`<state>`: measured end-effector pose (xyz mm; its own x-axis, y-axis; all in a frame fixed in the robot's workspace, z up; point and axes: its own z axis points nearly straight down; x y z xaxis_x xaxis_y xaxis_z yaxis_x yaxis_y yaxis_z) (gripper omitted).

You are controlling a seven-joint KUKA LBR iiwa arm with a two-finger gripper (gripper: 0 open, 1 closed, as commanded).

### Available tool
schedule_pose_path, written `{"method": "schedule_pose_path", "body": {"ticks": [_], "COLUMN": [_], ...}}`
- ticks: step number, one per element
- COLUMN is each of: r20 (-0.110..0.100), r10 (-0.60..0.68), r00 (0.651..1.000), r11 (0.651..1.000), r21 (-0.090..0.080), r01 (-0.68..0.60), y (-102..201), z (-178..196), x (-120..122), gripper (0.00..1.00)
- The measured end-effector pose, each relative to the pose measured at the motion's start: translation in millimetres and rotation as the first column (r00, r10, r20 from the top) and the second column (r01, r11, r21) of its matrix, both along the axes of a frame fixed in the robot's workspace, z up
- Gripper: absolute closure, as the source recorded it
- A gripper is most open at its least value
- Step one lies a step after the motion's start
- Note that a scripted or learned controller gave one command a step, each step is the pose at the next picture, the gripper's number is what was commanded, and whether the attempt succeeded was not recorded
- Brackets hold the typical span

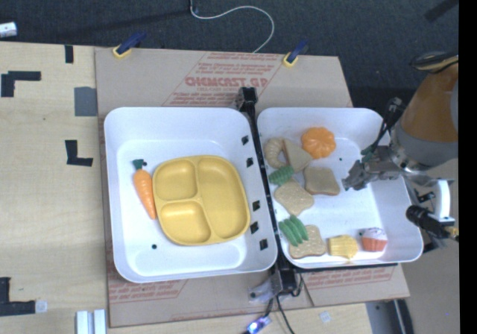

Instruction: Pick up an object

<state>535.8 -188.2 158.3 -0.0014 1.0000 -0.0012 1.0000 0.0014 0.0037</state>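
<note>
We are hovering our gripper over the right bin, near its right edge, and we cannot tell its state. The nearest target, a bread slice, is lying mid-bin; we should be descending straight, centred over it.

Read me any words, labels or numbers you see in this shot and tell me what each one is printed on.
"CHEMCAST GP", in red print, upside down, on the brown board under the two white bins; the letters are soft, so this reading is likely rather than sure.
Smaller red lines above and below that word, and along the board's front edge: too blurred to read.
The toy food, the yellow divided plate and the bins bear no readable text.
</note>
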Motion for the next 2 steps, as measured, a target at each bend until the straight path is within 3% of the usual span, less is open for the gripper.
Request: {"method": "schedule_pose_path", "body": {"ticks": [2], "r20": [-0.002], "r10": [0.000], "r00": [1.000], "r11": [1.000], "r21": [0.001], "r01": [0.000], "y": [-3], "z": [67], "x": [1], "gripper": [1.00]}}
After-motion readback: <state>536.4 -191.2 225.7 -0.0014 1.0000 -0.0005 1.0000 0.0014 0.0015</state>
